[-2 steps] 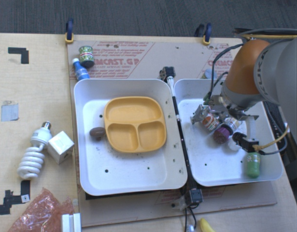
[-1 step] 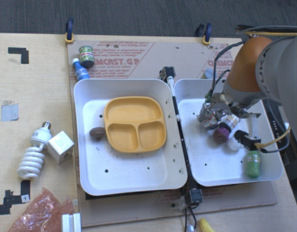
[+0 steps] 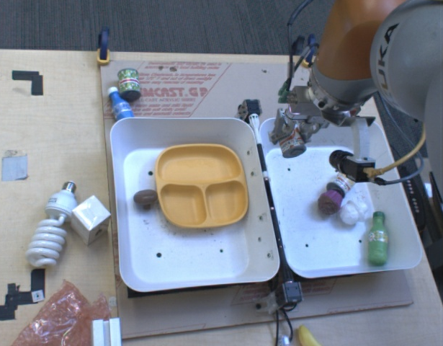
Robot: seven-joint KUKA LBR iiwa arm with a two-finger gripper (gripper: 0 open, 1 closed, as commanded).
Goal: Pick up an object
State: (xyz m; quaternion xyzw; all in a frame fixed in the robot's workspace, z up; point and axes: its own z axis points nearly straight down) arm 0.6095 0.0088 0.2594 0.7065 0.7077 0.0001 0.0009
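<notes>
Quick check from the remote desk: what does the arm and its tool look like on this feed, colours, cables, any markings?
The arm is rounded and grey with dark KUKA lettering on its casing, and a broad orange band sits above the wrist. Dark cables loop along its left side near the wrist, and a yellowish cable runs down on the right. The tool is a small grey metal assembly with a cluttered bracket above it.

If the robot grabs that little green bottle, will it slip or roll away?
The green bottle lies on its side in the right bin, and it looks round, so a nudge would probably roll it. Its surface seems smooth and shiny, so it might slip in the claw. It looks small and plastic, likely light.
</notes>
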